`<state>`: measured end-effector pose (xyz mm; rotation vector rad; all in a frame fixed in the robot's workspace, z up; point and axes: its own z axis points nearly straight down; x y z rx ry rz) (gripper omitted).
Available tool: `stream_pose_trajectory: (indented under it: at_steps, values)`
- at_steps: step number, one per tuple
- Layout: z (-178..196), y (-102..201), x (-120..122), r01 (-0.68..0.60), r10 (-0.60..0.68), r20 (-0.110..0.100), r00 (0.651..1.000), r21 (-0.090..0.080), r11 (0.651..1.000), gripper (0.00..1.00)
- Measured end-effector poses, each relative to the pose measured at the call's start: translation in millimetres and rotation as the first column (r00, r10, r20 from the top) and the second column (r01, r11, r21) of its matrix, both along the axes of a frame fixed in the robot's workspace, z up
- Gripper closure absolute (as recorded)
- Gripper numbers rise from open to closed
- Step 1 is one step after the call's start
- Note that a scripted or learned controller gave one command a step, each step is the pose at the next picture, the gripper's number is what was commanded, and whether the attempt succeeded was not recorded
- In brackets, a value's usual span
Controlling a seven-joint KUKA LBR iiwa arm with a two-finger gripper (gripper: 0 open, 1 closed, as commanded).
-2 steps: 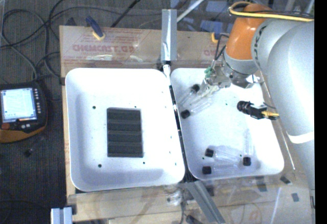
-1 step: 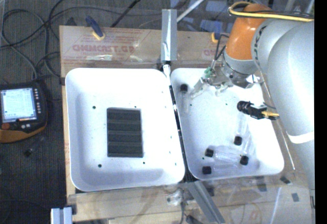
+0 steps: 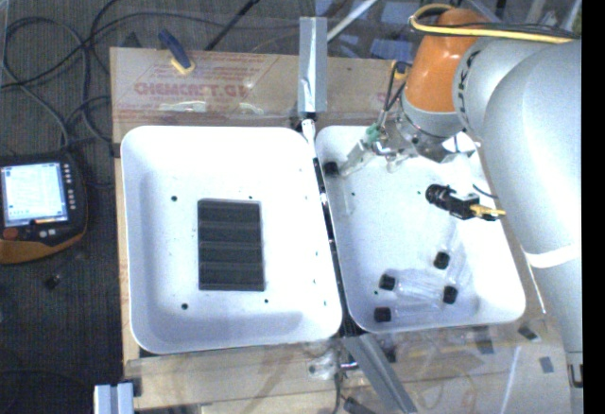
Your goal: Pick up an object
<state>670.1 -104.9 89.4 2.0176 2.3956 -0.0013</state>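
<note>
Nearest you, on the near side of the right bin (image 3: 492, 308), lies a clear plastic piece (image 3: 421, 286) with small black caps at its corners. Its outline is hard to read against the white bin floor. It lies flat, close to the near wall but apart from it.

Left bin (image 3: 142, 214): one black ribbed slab (image 3: 230, 244), rectangular and flat, roughly in the middle. Its long side runs near to far, and it touches no wall.

Gripper (image 3: 352, 160): you see it low over the far left corner of the right bin, close to the wall beside the left bin. It is well apart from both the clear piece and the slab. You cannot tell whether it is open or closed, as it is too small and blurred against the white.

Arm (image 3: 529, 119): grey with an orange band, reaching in from the right over the far right part of the right bin.

Worktop (image 3: 236, 357): a cardboard sheet (image 3: 189, 86) with faded red lettering lies beneath the far side of the bins. Left of the worktop, on the floor, sits a teach pendant (image 3: 38, 199) with its screen lit. Dark cables (image 3: 57, 53) trail on the floor beyond it.
</note>
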Motion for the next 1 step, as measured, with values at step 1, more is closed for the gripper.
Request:
stream_pose_trajectory:
  at_steps: [1]
  values:
    - [1.6, 1.0, -84.4, -0.089, 0.089, 0.004, 0.996, 0.002, 0.996, 0.0]
